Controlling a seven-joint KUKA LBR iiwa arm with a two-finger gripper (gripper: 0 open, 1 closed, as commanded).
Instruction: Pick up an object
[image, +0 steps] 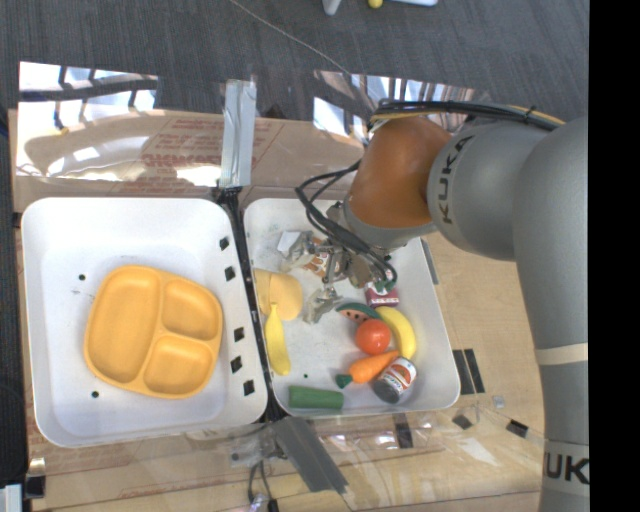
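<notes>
While the arm (480, 190) reaches in from the right, its orange wrist band sits over the far part of the right bin (440, 345), and the gripper (338, 268) hangs low among the clutter there. Whether its fingers are spread or pressed together I cannot tell; cables and metal parts blur together at that spot, and nothing is plainly seen pinched between them.

Just below the gripper, toward the near side, lies a watermelon slice (352, 311), with a red tomato (374, 337) touching a yellow banana (400, 328) to its right. A small red-labelled packet (382, 294) sits just right of the gripper. Nearer still lie an orange carrot (367, 368) and a tin can (397, 380) on its side, close together. A green block (316, 398) rests by the near wall. Along the bin's left wall are a pale yellow rounded piece (280, 295) and a thin yellow strip (277, 345), left of the gripper. A crumpled white wrapper (290, 243) lies at the far left, beside the gripper.

The left bin (50, 300) holds a yellow divided tray (152, 330), well apart from the gripper.
</notes>
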